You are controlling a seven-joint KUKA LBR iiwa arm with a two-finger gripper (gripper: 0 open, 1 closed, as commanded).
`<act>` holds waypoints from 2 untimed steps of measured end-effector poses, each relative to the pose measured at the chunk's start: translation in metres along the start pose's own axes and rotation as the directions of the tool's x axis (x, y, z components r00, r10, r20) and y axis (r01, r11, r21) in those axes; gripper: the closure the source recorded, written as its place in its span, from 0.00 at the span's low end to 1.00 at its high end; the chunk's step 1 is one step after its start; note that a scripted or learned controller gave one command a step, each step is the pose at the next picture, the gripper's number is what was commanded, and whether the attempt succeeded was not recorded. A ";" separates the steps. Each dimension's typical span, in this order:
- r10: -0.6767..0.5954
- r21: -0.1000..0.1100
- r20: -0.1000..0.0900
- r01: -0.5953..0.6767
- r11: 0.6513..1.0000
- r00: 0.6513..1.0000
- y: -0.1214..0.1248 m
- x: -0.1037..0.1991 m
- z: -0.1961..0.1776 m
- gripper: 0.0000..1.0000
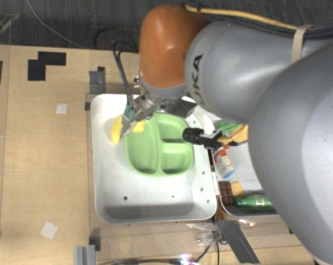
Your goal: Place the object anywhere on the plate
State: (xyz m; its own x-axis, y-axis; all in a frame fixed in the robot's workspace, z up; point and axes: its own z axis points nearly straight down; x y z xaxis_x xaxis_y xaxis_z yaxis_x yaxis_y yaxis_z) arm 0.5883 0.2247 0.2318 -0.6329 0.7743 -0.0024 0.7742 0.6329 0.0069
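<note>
A green divided plate (158,148) lies in the left white bin (108,164). A yellow object (119,129) sits at the plate's upper left edge, partly on the bin floor. My gripper (134,116) hangs right over that yellow object, its fingertips at the object's top. The arm's orange band and grey body hide the plate's far rim.
The right bin (249,208) holds a green bottle (254,202), a small white bottle with a red label (224,163), a brown block (226,190) and green and orange items (232,129). A black cable (121,70) runs down to the wrist.
</note>
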 end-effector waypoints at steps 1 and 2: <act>-0.361 0.001 0.001 0.361 0.933 0.933 -0.018 -0.015 -0.101 1.00; -0.362 0.003 -0.001 0.362 0.932 0.932 -0.018 -0.014 -0.099 0.00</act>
